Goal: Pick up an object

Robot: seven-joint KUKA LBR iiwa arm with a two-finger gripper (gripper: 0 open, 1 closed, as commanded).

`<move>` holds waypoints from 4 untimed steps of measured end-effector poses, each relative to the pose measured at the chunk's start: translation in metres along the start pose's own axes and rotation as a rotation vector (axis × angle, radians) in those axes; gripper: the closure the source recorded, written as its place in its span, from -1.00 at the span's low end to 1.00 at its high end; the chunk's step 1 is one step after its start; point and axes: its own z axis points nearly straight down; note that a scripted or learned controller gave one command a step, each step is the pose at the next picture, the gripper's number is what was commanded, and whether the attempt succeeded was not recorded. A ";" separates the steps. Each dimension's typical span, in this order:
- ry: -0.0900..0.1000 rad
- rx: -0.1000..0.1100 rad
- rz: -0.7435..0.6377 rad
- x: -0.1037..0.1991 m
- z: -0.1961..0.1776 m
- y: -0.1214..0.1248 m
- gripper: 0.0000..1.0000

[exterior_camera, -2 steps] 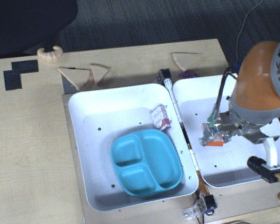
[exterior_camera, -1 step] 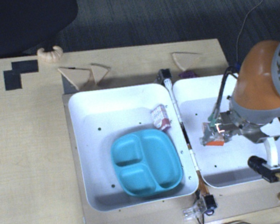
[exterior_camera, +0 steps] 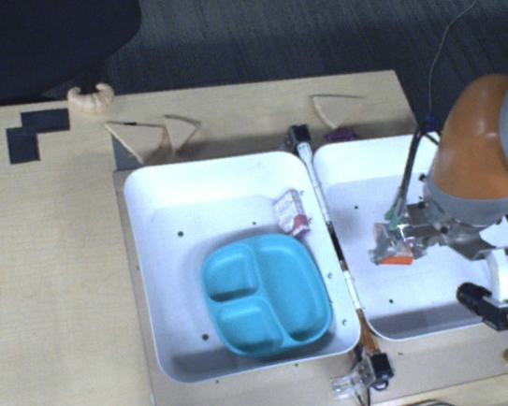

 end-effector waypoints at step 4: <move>0.000 0.000 0.000 -0.007 0.005 0.000 1.00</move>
